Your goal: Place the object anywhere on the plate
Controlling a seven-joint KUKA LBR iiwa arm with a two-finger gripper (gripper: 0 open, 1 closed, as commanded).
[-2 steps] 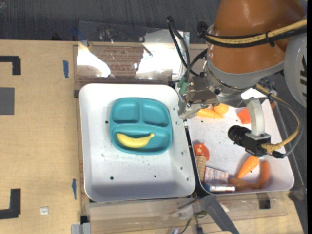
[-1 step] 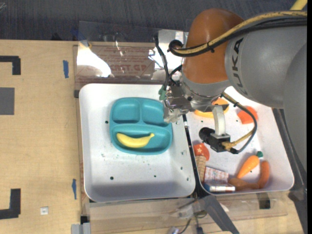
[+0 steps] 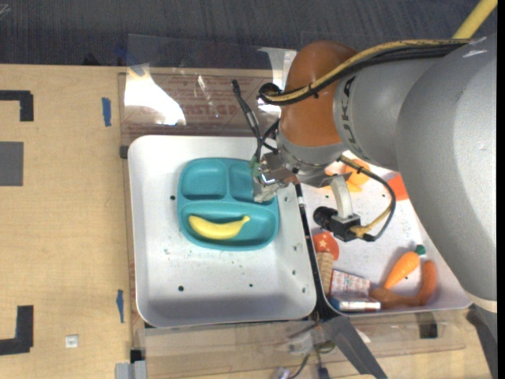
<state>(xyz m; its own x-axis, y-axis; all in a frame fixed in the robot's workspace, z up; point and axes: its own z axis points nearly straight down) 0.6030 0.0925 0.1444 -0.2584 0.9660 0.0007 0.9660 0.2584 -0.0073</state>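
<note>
Placement step apparently complete: banana (image 3: 218, 226) lying in front compartment of teal plate (image 3: 207, 181), left bin (image 3: 158, 283). End effector (image 3: 265, 181) above plate's right rim; finger state indeterminable. Next: retract upward, clear of plate.

Plate (image 3: 207, 181) showing teal, three compartments same shade. Banana (image 3: 218, 226) showing yellow against teal. Left bin (image 3: 158, 275) showing white with scattered dark specks. Right bin (image 3: 410, 215) showing white. Arm (image 3: 442, 133) showing grey; band (image 3: 316, 93) above wrist showing orange; cable (image 3: 371, 54) showing yellow and black. Tool (image 3: 266, 181) showing silver metal. Carrot (image 3: 402, 267) showing orange with green tip. Counter (image 3: 63, 212) showing light wood with black corner marks, blue tape tabs.
</note>
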